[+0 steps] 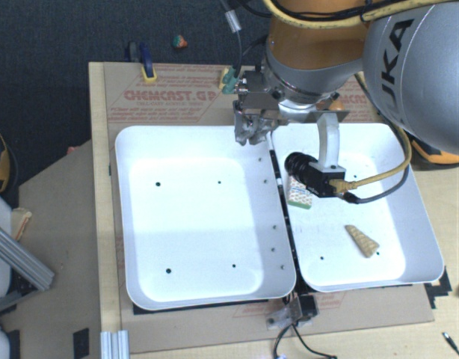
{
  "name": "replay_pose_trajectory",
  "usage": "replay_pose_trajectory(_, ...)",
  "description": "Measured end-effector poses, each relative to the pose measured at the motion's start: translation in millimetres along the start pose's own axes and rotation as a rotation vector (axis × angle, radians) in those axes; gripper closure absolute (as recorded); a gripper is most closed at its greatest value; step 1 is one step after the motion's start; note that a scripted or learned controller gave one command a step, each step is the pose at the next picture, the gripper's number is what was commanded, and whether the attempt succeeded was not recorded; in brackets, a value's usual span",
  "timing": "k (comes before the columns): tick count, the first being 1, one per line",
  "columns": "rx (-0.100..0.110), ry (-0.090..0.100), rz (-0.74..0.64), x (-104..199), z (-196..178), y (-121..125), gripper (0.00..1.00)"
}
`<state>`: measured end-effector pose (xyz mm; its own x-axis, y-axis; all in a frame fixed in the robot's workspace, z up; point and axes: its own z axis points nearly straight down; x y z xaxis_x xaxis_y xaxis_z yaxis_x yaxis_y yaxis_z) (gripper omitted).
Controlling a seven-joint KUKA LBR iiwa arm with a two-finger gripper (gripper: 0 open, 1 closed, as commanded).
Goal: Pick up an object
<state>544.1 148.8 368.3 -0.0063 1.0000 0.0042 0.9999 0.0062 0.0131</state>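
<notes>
The big grey arm (409, 51) with its orange band reaches in over the far edge of the two white bins, and its gripper (252, 129) hangs over the far end of the divide between them; from here I cannot tell what state the claw is in. The left bin (140, 155) lies beside the right bin (416, 253), which carries the pickable pieces. A small checked block (300, 195) sits near the right bin's inner wall, partly under the black fitting; it looks light and stiff, best pinched across its flat sides. The tan cone-shaped piece (362, 241) lies toward the near edge, light, perhaps brittle, best taken across its wider end.
</notes>
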Motion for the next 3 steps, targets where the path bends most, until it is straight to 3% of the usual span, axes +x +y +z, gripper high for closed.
replay_pose_trajectory(1,0.028,-0.006,-0.002,61.3,107.8,-71.1,1.0)
replay_pose_trajectory(2,0.01,-0.002,0.004,67.8,70.4,-65.2,1.0)
replay_pose_trajectory(3,-0.003,0.004,0.004,63.5,-68.9,-62.3,1.0)
